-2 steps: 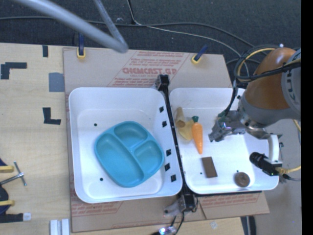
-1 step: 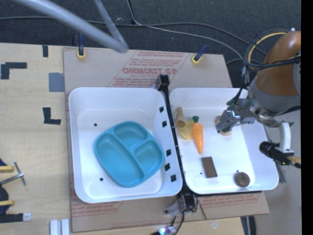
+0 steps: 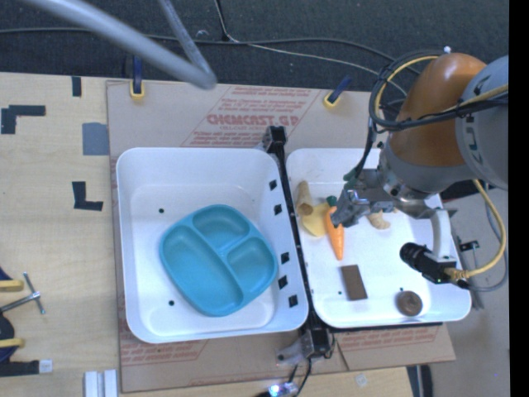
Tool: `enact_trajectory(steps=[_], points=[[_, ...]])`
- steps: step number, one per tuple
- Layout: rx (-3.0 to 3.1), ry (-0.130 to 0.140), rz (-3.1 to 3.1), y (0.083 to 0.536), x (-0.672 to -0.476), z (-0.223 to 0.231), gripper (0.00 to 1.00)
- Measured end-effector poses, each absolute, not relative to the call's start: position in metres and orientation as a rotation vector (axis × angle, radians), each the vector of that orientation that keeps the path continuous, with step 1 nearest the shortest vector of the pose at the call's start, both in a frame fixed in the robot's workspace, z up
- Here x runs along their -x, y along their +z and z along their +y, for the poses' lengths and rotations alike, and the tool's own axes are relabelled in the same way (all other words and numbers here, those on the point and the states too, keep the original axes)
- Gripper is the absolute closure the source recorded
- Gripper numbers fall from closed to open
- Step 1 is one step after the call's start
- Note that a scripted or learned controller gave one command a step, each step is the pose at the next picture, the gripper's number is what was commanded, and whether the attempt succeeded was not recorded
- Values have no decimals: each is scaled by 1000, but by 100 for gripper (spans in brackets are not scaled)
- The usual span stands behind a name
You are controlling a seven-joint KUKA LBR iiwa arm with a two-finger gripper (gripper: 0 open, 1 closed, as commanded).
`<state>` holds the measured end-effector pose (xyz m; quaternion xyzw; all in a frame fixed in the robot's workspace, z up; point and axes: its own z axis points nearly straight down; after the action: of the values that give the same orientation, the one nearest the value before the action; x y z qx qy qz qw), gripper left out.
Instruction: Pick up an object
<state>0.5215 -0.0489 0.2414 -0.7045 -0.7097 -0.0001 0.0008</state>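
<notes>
**Claw over right bin, above carrot; grip state undetermined**

The arm (image 3: 438,114) reached in from the right and stood over the right bin (image 3: 446,308). The claw (image 3: 351,209) was positioned at the upper left part of that bin, directly at the top end of an orange carrot (image 3: 336,236). Whether the claw was wide, narrow or gripping anything could not be told from this angle.

The carrot lay on the bin floor, just beside a pale yellow object (image 3: 311,213) on its left. A brown rectangular block (image 3: 354,282) lay below the carrot, apart from it. A round brown object (image 3: 408,303) sat near the bin's lower right corner.

The left bin (image 3: 132,180) held a blue divided plate (image 3: 218,259), tilted diagonally. Both bins rested on the surface (image 3: 50,222).
</notes>
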Motion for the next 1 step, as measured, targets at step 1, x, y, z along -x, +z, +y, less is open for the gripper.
enact_trajectory(steps=[1], points=[[2212, 0, -2229, 247, -524, 8, 100]])
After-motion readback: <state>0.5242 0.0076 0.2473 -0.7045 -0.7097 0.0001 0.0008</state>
